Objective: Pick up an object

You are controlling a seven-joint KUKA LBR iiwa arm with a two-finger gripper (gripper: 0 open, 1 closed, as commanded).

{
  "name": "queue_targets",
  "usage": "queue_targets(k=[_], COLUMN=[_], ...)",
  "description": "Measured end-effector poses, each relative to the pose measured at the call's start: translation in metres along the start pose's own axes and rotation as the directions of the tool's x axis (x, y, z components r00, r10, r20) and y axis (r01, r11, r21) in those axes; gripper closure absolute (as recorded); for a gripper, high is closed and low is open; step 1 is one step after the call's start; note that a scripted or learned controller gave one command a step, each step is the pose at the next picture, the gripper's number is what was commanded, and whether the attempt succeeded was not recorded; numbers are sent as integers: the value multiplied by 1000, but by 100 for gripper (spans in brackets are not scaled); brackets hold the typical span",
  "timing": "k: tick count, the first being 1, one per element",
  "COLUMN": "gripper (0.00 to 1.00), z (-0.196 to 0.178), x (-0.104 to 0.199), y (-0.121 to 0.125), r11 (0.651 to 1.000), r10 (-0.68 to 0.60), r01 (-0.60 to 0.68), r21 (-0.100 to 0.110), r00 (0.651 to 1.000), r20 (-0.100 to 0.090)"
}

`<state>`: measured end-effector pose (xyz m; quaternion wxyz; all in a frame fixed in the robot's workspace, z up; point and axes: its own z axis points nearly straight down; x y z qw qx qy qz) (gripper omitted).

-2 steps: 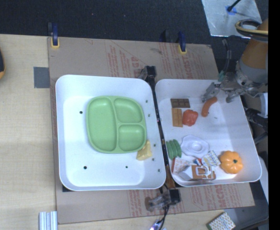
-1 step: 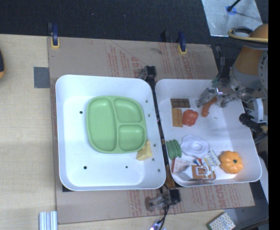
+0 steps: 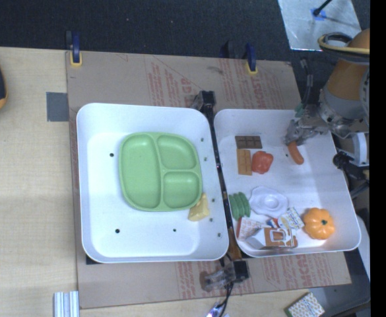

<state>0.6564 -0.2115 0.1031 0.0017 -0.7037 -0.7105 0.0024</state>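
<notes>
A: Contents of the right bin?
B: Near edge: one ribbed orange pumpkin, crumpled packets. Mid: one clear lid, one green piece. Far: one red tomato, two brown blocks, one sausage.
A: Gripper?
B: Just beyond the sausage; grip state undeterminable.

On the table, two bins sit side by side. The left bin holds a divided plate with a wedge-shaped piece just beside its near right corner. In the right bin, a sausage lies toward the back, a pumpkin at the near right, and the tool hangs over the sausage.
</notes>
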Motion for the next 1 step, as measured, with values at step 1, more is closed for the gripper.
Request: queue_targets(k=[1], gripper=[100], z=[-90], x=[111], y=[-7], r11=[1000], r10=[-5], r01=[5], r21=[-13], r00=[1000], r20=[-4])
